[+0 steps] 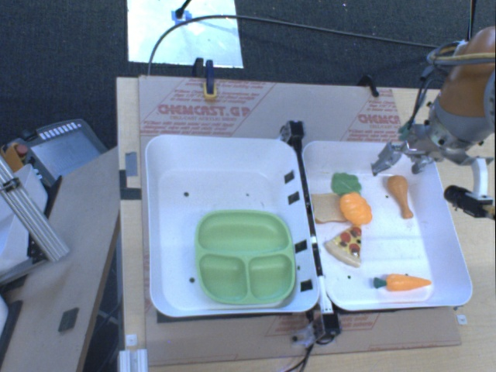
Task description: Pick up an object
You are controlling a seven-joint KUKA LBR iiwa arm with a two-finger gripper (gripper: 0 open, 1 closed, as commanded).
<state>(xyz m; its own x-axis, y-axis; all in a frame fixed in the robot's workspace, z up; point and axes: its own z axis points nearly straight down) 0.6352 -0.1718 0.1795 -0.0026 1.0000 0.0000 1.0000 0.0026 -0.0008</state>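
Camera view, from above the tabletop (256,103): two shallow white bins sit side by side on a cardboard sheet. Left bin (178,169) carries a green divided plate (245,256) toward its near edge. Right bin (446,242) holds the toy food — a green leafy piece (346,183) near the far middle, an orange round fruit (356,208) just in front of it and overlapping a slice of bread (327,208), a pizza slice (346,245) nearer the camera, a carrot (403,283) lying along the near edge, and a chicken drumstick (400,194) toward the right wall. The grey arm with its orange band (467,84) reaches in from the right, and the tool (403,160) hangs over the far part of the right bin, its two fingers spread apart with nothing between them — the drumstick lies just below and in front of it, apart from the fingertips. A yellow-and-black clamp (208,80) grips the far edge of the cardboard, and a control pendant (60,149) rests on a side table to the left.
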